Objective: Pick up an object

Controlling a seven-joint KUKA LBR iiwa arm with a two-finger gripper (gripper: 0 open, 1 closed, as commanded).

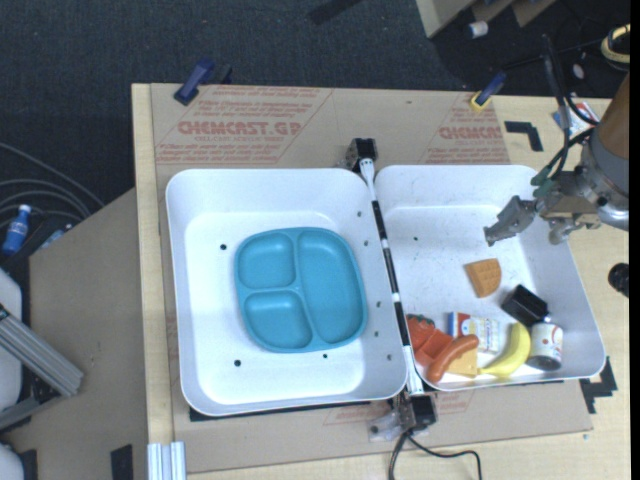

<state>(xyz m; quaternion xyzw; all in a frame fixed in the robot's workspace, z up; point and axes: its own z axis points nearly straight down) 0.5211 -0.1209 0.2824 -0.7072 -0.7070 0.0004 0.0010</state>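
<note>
Gripper over right bin, upper right part, fingers spread apart, nothing between them. Tan block on bin floor at gripper's 7 o'clock, near, apart. Banana, black object, red pieces clustered at 6 o'clock. Blue divided plate in left bin.

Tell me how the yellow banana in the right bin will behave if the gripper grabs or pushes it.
The banana looks like a smooth toy, so probably light, stiff and somewhat slippery. Its curve suggests it would pivot or slide, not roll straight. It lies against the small can and the orange piece, so pushing it would likely move them too.
</note>
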